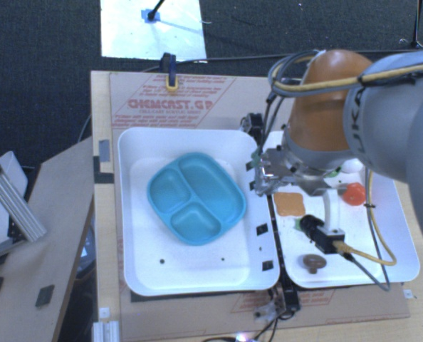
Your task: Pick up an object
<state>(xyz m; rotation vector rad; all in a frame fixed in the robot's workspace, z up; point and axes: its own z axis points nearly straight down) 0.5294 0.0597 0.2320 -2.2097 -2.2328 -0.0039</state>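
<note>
**Arm covers much of the right bin; grip cannot be read**

The grey arm [389, 112] with its orange band reaches in from the right and blocks the back half of the right bin [405, 266]. The gripper [267, 179] sits low at the wall between the two bins, seen from above under the wrist. Whether it is spread or pressed together cannot be told, and nothing can be seen pinched in it.

Near the arm, a flat orange square [290, 204] lies on the right bin's floor, its top edge tucked under the wrist. A red piece [353, 193] lies further right, partly hidden by the arm, its shape hard to make out. A small brown knob [313, 263] sits alone near the front rim.

In the left bin [127, 212] a blue plate [196, 198] lies in full view. It is rounded, turned at a slant, and split into three compartments.
</note>
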